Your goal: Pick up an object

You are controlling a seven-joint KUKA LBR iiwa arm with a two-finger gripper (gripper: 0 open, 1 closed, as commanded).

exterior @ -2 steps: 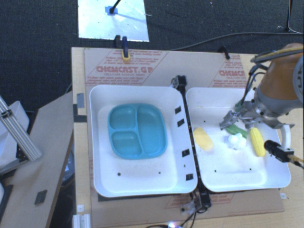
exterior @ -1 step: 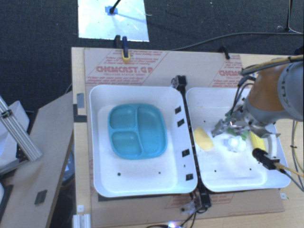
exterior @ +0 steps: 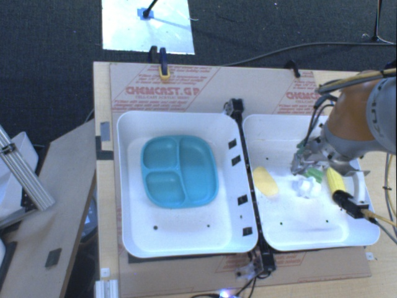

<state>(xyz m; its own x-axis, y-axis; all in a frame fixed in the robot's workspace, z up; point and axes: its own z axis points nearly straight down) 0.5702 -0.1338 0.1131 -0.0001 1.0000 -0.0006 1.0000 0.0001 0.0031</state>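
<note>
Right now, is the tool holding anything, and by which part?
Cannot be told. The tool is down in the right white plastic bin among a small white object and a green piece; no grasp is visible.

Grey arm point(exterior: 383, 113), orange band point(exterior: 350, 113), yellow and black cables

Even, bright overhead light; white bins point(exterior: 186, 241) near overexposed, inner walls washed out. Strong glare on pale sheet point(exterior: 124, 17) at top, detail lost there. Dark floor point(exterior: 49, 42) grainy, underexposed. Shadows soft and short, faint under teal plate point(exterior: 180, 169). Overall focus moderate; small items beneath arm point(exterior: 360, 113) smeared, edges indistinct. Slight cool cast.
</note>
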